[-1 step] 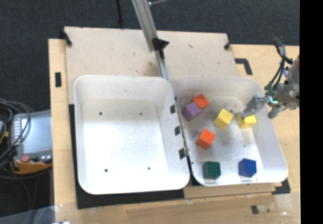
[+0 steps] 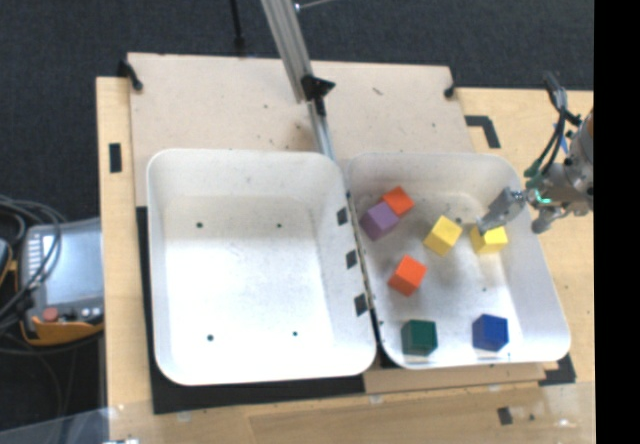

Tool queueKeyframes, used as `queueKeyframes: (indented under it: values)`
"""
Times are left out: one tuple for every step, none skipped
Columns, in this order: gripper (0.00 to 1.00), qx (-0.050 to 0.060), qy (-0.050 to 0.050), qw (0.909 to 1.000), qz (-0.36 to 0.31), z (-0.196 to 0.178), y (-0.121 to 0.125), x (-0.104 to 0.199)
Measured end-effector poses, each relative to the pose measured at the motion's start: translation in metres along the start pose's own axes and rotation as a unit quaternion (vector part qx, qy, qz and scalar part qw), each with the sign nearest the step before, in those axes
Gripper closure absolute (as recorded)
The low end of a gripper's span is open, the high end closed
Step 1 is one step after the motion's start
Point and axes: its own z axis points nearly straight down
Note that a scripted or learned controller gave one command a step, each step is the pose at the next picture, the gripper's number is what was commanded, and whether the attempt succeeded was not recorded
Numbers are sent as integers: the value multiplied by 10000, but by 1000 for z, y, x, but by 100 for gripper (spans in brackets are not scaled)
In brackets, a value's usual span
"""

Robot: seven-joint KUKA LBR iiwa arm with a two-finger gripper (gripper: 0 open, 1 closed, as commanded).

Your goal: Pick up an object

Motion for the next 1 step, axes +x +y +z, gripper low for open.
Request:
queueKeyframes:
  values:
    - [0,35,1,10000,13,63,2,1]
